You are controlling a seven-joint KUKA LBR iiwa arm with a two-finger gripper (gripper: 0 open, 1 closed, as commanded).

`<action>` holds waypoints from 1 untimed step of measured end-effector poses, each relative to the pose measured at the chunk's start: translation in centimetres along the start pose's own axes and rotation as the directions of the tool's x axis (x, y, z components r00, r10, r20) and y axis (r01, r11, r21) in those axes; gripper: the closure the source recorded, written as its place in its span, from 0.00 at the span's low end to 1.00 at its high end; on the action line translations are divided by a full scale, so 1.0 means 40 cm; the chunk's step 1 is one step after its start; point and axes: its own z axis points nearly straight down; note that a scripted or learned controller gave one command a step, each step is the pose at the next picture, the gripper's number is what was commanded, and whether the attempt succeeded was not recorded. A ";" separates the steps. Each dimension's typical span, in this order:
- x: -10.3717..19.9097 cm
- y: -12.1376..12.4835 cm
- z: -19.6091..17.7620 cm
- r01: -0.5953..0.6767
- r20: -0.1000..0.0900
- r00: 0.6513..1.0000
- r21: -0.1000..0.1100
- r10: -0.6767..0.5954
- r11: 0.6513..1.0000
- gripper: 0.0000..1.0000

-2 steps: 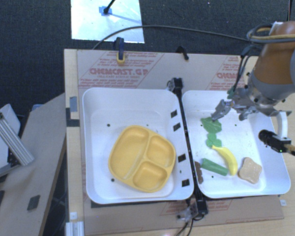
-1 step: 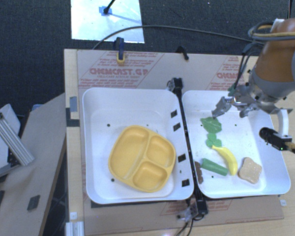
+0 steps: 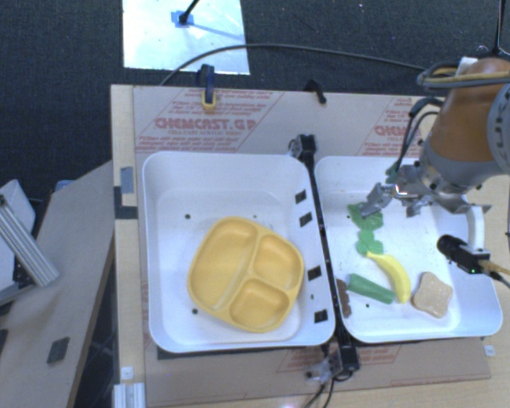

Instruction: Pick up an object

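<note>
My gripper (image 3: 396, 201) hangs over the back half of the right bin (image 3: 476, 317), fingers spread and open with nothing between them. Just below its left finger (image 3: 376, 199) lies a green leafy piece (image 3: 365, 215), and a second small green piece (image 3: 371, 244) sits nearer the front. A yellow banana (image 3: 393, 275) lies at the bin's middle front, touching a dark green cucumber-like piece (image 3: 370, 287). A tan bread slice (image 3: 432, 294) rests at the front right. A small brown piece (image 3: 342, 298) lies against the bin's left wall.
The left bin (image 3: 166, 228) holds a yellow divided plate (image 3: 245, 273). A black divider with clips (image 3: 316, 228) runs between the two bins. The arm comes in from the right above the right bin's far corner.
</note>
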 end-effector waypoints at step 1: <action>0.022 0.014 0.134 0.003 -0.001 1.000 0.001 -0.003 1.000 0.00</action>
